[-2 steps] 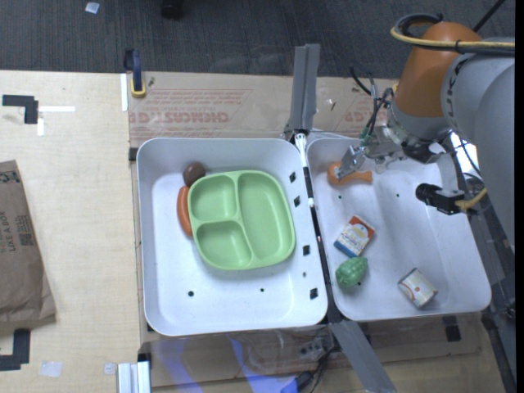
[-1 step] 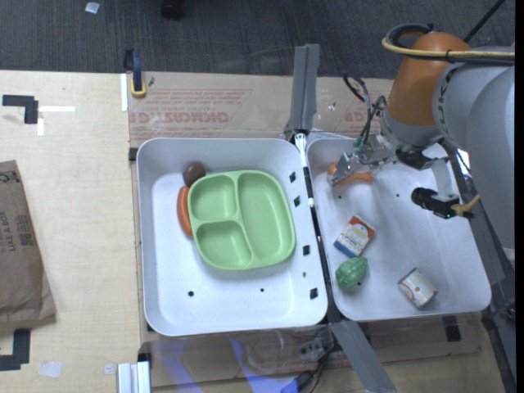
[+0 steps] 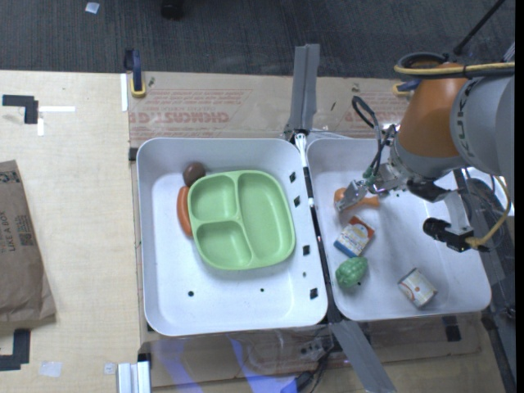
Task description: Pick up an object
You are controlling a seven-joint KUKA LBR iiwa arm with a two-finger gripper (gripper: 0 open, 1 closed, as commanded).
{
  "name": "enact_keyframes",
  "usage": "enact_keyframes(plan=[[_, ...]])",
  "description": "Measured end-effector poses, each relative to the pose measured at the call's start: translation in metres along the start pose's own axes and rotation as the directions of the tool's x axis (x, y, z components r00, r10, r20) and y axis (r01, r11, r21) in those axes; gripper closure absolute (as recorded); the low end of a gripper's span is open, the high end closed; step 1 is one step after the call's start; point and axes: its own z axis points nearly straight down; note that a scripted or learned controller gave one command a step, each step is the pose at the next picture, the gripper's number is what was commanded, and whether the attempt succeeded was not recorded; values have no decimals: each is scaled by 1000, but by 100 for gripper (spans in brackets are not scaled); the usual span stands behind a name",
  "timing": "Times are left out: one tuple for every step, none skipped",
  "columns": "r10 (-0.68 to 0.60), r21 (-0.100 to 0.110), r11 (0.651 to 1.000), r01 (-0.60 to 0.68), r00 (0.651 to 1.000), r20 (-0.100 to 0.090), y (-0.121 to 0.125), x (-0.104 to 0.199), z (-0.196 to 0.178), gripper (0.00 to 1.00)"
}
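The wide pale wooden tabletop (image 3: 74, 137) carries two shallow white plastic bins. The left bin (image 3: 164, 301) holds a green three-part plastic tray (image 3: 242, 218) — bare floor along its near edge. In the right bin (image 3: 458, 293), the grey metal end effector (image 3: 354, 196) sits over a small orange carrot-shaped toy (image 3: 367, 201) near the far-left wall — I cannot tell its grip.

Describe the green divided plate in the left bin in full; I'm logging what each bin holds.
The green divided plate is a pale green, rounded-square tray, plastic by its look, with three compartments. It lies flat and slightly rotated in the left bin. An orange object and a brown object sit against its left edge.
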Motion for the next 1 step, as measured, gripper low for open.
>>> enact_keyframes(plan=[[-268, 7, 963, 268, 963, -6, 45, -11, 7, 0]])
